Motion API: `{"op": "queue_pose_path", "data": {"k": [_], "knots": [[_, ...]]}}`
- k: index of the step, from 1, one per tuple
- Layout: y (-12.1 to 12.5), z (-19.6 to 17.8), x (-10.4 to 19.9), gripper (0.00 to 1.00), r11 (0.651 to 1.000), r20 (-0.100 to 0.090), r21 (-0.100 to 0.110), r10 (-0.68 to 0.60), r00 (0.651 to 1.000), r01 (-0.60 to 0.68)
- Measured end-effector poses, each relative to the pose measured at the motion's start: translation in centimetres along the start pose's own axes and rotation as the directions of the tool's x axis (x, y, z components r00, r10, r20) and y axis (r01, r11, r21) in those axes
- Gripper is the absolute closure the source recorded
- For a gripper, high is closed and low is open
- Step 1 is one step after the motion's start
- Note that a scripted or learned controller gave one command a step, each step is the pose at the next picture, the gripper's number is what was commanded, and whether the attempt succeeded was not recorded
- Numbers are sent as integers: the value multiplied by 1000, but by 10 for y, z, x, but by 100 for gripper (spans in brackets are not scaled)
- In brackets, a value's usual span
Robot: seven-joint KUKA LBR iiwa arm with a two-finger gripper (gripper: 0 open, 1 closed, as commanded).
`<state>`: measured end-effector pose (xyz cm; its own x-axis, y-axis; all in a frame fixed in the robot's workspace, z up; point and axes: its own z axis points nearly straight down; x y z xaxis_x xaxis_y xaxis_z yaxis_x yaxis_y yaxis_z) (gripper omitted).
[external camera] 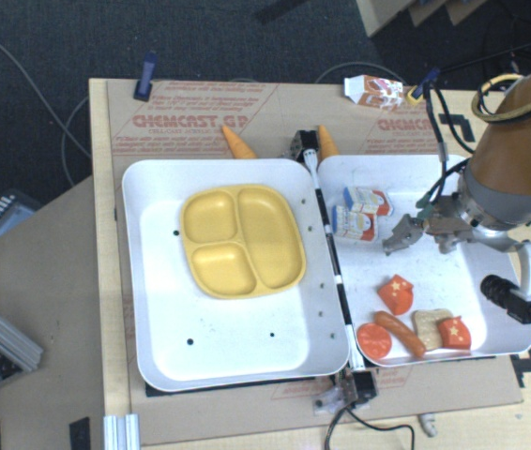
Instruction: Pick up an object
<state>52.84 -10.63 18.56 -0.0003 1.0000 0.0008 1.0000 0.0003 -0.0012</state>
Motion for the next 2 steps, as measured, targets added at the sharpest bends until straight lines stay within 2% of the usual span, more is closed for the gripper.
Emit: {"op": "queue_pose_path", "data": {"k": [1, 2], "knots": [[-38, 101, -5, 0, 1000, 1, -1, 1, 1000, -1], [-38, 92, -5, 100, 1000, 1, -2, 2, 1000, -2]]}}
